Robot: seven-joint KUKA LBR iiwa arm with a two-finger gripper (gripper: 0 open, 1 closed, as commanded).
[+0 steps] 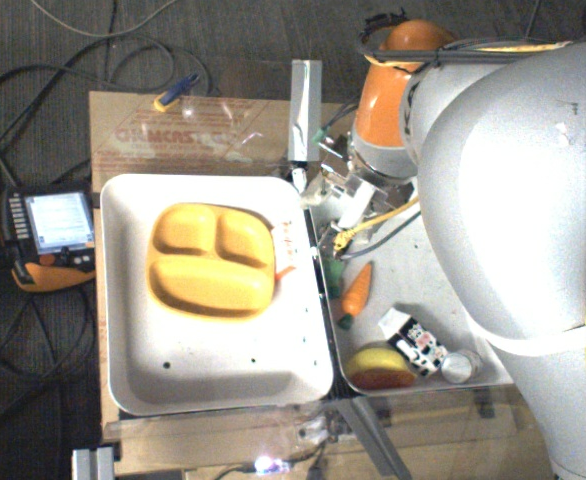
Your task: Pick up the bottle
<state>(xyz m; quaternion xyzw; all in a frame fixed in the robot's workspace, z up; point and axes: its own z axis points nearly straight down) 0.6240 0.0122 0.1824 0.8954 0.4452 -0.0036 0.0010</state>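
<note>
Bottle point(421, 345) lay in rt bin point(410, 268), at 5 o'clock from the gripper point(335, 200); claw state: can't tell.

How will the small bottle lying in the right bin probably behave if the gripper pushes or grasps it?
The bottle lies on its side, so it may roll when nudged. It rests against the yellow-red fruit, which could block one side of a grasp. Its small size suggests it is light and may slide away from a push.
</note>
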